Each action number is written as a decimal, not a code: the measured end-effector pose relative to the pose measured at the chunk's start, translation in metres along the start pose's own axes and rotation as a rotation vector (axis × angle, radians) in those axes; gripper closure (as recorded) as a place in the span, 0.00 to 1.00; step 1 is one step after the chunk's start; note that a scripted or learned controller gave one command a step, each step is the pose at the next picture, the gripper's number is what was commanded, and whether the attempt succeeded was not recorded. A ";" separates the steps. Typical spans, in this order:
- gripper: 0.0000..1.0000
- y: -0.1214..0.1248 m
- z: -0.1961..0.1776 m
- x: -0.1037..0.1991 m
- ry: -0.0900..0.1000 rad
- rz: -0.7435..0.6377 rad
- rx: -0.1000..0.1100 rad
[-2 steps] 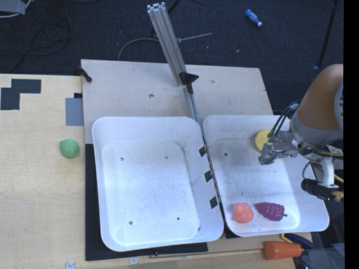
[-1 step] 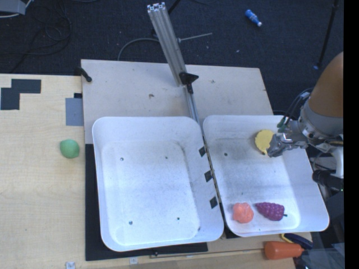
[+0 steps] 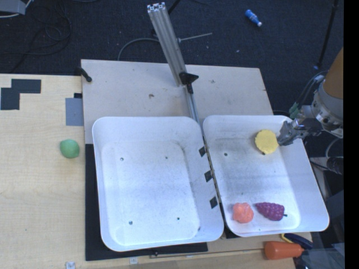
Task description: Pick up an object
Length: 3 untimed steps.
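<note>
One object lies nearest our gripper: the yellow object.
We find it beside the right bin's far right edge, just left of the gripper.

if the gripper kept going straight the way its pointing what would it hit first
Most likely the yellow object. The gripper sits at the right bin's upper right, pointing left toward it, right beside it. Height is hard to judge from this slanted view, so it could pass just above.
</note>
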State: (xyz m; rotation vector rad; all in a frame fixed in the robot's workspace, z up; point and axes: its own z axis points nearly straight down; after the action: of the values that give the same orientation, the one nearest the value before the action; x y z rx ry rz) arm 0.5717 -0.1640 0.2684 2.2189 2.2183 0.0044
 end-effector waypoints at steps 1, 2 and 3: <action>1.00 0.000 -0.004 0.000 0.001 0.000 0.005; 1.00 0.010 0.008 0.050 0.002 -0.004 0.006; 1.00 0.009 0.024 0.102 0.002 -0.003 0.006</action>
State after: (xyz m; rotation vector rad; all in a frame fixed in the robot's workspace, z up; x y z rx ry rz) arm 0.5811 -0.0618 0.2440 2.2192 2.2264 -0.0006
